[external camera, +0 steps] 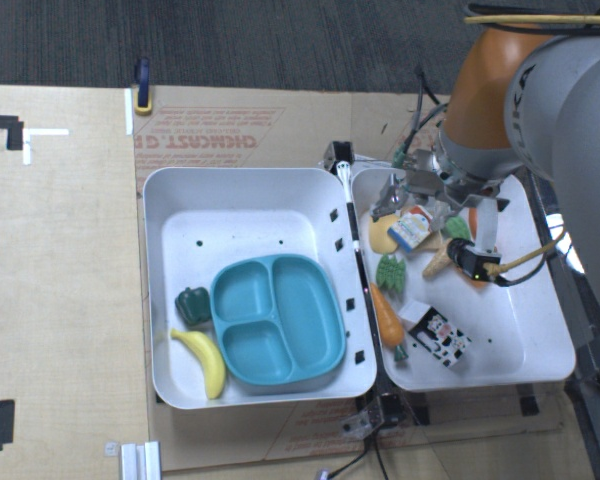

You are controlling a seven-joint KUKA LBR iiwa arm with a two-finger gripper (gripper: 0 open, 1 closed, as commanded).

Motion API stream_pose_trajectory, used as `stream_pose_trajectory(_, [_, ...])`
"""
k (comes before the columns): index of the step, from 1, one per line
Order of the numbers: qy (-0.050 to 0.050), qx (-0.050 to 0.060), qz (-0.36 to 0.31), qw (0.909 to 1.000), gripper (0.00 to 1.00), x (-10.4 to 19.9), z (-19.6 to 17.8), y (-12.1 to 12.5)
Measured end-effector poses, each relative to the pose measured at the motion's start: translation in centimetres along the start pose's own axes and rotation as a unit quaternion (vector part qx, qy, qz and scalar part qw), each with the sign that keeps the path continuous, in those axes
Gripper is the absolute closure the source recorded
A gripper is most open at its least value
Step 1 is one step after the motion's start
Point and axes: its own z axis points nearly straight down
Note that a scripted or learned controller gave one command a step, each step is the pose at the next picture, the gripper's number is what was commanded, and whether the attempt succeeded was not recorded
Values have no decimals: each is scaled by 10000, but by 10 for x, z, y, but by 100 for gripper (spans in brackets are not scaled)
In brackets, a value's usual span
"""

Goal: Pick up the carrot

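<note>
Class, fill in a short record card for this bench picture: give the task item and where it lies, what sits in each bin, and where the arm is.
task item: orange carrot with green top, lying along the left wall of the right white bin
left bin contents: left white bin holds a teal divided plastic plate, a yellow banana, a dark green pepper
right bin contents: carrot, green leafy toy, black-and-white patterned card, small blue-and-white carton
arm: grey arm with orange band, over the right bin's far end
gripper: near the carton, apart from the carrot
</note>
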Motion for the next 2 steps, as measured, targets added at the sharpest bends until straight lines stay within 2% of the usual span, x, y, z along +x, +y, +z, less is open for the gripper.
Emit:
stream_pose_trajectory(1, [3,24,353,9994,0,14,0,-31])
stream_pose_trajectory(2, [2,24,353,9994,0,14,0,-31])
